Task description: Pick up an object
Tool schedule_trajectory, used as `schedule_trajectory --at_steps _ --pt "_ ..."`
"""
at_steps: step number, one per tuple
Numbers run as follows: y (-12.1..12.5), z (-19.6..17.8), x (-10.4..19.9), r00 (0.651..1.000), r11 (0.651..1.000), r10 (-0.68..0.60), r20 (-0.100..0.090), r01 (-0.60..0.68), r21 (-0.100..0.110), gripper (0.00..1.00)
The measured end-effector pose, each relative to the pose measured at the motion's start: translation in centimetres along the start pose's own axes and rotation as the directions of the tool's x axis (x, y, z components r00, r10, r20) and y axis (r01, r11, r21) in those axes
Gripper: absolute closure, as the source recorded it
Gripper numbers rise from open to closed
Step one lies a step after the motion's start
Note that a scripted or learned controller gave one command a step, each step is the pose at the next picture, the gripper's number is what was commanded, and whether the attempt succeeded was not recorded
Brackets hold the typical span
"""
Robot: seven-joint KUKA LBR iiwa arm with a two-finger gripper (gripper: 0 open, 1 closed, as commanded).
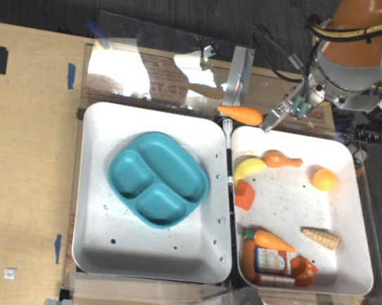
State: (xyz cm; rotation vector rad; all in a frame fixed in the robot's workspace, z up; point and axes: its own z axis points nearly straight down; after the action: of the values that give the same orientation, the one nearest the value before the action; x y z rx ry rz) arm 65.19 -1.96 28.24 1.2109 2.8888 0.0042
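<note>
Two white bins sit side by side. Left bin [85, 239] holds a teal tray [158, 179], with bare floor around it. Right bin [357, 230] has open floor at its centre. Gripper [272, 120] hangs at the far rim; whether it is released or clenched cannot be told. Carrot [240, 114] lies outside the bins, just beyond the far rim, long axis left-right. Lemon [250, 168], orange [324, 179], cone [320, 237] and bottle [272, 263] crowd the right bin's edges.

A robotics lab was indicated: two white bins [93, 190] were fixed on a taped plywood bench [19, 158], with loose cables [284, 55] behind.
</note>
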Motion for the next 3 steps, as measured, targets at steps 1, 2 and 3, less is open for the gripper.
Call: schedule_trajectory --at_steps 1,2,3 --pt "-2.9 4.3 -1.6 0.999 0.999 0.051 -0.007 -0.051 0.008 1.0" --pt "0.9 5.5 -0.3 0.999 0.999 0.048 -0.004 -0.048 0.003 1.0" --pt "1.4 0.3 -0.3 1.0 1.0 -0.001 0.001 0.001 -0.001 1.0"
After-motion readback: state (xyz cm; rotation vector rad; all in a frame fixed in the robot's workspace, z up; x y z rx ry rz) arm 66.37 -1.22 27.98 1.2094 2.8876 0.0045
